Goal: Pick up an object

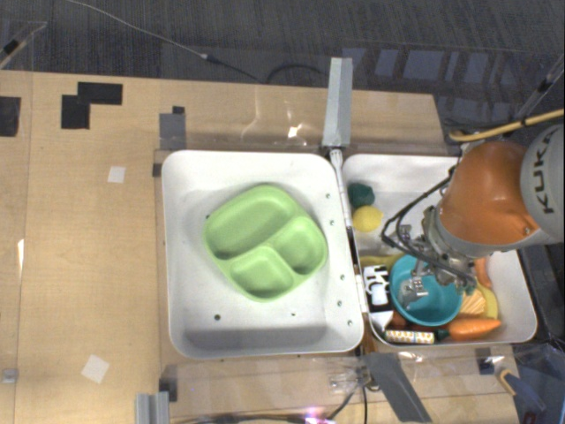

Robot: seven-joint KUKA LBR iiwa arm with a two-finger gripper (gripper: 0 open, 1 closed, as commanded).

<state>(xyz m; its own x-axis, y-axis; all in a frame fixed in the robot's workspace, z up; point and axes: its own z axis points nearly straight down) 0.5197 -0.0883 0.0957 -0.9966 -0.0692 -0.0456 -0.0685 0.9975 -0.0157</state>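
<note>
The wooden table [79, 263] carries two shallow white bins side by side: the left bin [190, 325] holds a green divided plate [265, 241] lying flat near its middle, and the right bin [521, 321] is crowded with small things. Over that right bin hangs the grey arm with its orange band [485, 197], its wrist pointing down, and the jaws [422, 283] sit low over a teal bowl [426, 297] in the bin's near half. Whether the jaws are apart or together cannot be told from here, as the wrist and cables cover them, and nothing can be seen held between them. By the look of it the step in hand is the descent or closing onto the bowl, so the pick is not yet done. Around the bowl lie an orange carrot-like piece [475, 328] touching its near rim, a yellow ball [368, 218] and a dark green ball [360, 193] farther back by the dividing wall. The next move probably calls for a firm close on the bowl's rim and a straight lift clear of its crowding neighbours.
</note>
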